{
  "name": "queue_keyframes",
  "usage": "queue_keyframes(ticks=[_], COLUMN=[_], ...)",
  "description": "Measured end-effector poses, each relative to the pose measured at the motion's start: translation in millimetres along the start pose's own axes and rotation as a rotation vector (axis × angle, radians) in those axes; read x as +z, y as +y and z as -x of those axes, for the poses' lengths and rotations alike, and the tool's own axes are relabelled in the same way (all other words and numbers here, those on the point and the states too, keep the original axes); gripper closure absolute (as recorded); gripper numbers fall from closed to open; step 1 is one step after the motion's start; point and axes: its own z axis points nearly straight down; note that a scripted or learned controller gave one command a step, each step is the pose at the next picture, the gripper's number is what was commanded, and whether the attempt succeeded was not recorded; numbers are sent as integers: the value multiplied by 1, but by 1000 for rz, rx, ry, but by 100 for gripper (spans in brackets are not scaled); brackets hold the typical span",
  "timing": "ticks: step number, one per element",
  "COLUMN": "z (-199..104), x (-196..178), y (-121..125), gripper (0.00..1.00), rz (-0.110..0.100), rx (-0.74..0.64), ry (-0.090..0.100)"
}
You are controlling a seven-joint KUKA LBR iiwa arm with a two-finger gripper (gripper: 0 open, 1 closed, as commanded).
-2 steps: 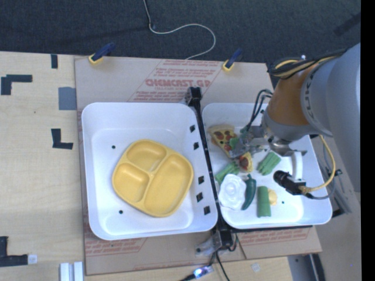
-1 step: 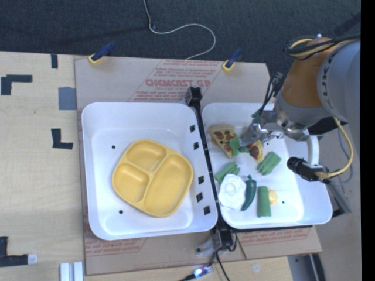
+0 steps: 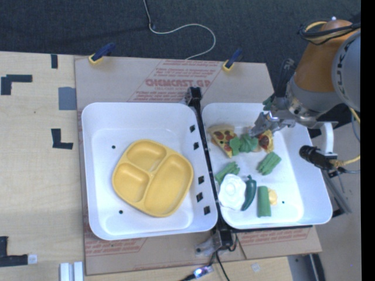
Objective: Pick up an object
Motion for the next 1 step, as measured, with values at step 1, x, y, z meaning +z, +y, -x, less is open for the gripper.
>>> queue_keyframes(ticks=[1], z=[0], x=[-14], y=[0], gripper=[100], rz=[-2], rx=[0], ry=[1])
